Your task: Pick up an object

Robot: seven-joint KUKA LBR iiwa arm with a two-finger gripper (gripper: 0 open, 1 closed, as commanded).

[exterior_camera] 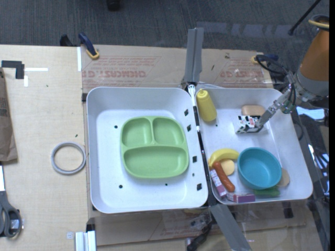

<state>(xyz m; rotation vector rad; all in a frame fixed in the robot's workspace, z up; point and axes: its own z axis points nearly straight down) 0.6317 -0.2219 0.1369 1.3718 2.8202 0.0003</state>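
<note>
Your gripper point(250, 125) sits low on a small toy point(246, 123) to grasp it; you cannot tell its state.

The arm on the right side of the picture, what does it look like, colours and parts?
The arm has a broad orange band over a grey wrist section. From there a thin grey metal stem slants down to a small gripper, which looks black and white with a spot of red. Dark cables run beside the wrist.
</note>
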